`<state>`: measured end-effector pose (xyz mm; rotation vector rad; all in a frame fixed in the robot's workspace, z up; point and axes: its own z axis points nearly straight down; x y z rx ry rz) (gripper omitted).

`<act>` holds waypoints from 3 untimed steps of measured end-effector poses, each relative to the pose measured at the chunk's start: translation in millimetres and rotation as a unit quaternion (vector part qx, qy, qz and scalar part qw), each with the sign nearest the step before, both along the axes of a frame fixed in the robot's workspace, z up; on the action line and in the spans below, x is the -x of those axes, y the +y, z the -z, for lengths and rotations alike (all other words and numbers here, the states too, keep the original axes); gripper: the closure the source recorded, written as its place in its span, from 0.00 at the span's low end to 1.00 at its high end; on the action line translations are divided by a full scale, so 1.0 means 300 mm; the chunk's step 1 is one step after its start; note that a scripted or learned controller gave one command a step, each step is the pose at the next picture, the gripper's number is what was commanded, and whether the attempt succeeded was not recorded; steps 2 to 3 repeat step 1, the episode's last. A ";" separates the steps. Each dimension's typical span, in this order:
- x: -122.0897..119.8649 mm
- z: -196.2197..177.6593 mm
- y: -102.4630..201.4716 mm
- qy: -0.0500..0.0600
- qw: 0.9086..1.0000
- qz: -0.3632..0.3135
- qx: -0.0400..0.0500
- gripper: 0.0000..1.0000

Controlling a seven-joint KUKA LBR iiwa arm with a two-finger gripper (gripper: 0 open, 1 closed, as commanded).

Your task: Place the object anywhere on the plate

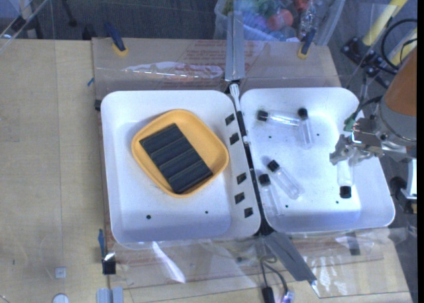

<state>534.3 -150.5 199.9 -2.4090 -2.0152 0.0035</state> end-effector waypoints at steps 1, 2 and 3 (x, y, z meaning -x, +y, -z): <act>0.000 0.000 0.000 0.000 1.000 0.000 0.000 0.00; 0.000 0.000 0.000 0.000 1.000 0.000 0.000 0.00; 0.000 0.000 0.000 0.000 1.000 0.000 0.000 0.00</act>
